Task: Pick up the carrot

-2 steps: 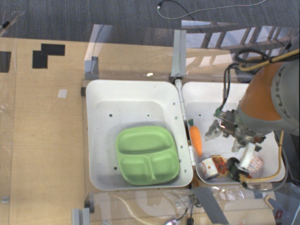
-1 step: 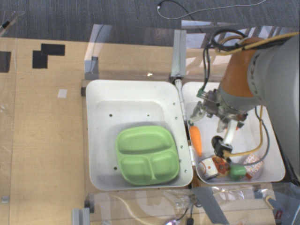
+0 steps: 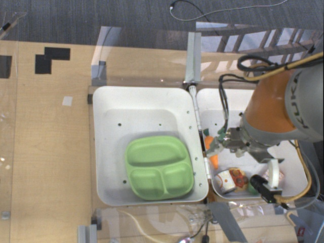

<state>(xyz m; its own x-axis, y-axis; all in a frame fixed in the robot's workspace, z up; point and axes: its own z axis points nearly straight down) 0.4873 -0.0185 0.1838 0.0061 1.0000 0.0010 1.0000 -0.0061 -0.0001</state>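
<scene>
The carrot [image 3: 213, 161] lies at the left wall of the right bin [image 3: 210, 105], orange, with a second orange piece of it [image 3: 207, 143] showing just above. My gripper [image 3: 218, 145] hangs low over that spot and covers the stretch between the two orange parts. The grey arm with its orange band [image 3: 271, 105] reaches in from the right above the bin. Whether the carrot is between the jaws is hidden by the gripper body.
A green divided plate [image 3: 159, 167] lies in the left bin [image 3: 116, 110]. At the front of the right bin are a small white can [image 3: 224, 180], a red-orange item [image 3: 238, 177], something green [image 3: 251, 187] and a white object [image 3: 274, 172].
</scene>
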